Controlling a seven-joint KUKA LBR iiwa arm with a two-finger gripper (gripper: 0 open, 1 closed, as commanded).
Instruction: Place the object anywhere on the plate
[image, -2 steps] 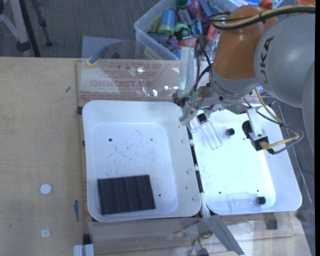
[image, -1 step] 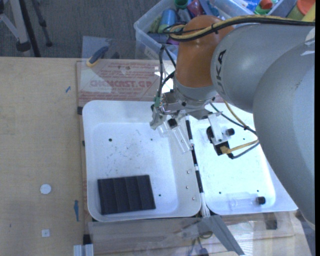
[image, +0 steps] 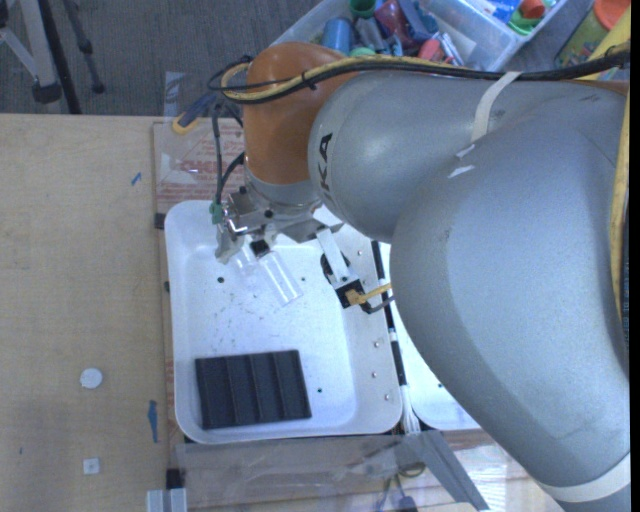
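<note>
A black ribbed rectangular slab lies flat in the near part of the left white bin. My gripper hangs over the far half of this bin, well beyond the slab and apart from it. Its pale translucent fingers point down toward the bin floor and stand open, with only bare floor showing between them. The grey arm with its orange band covers most of the right bin, so what lies in there is hidden.
Small dark specks dot the left bin's floor. A rounded white edge of the right side peeks out below the arm. The wooden bench stretches left. A container of coloured items stands behind the bins.
</note>
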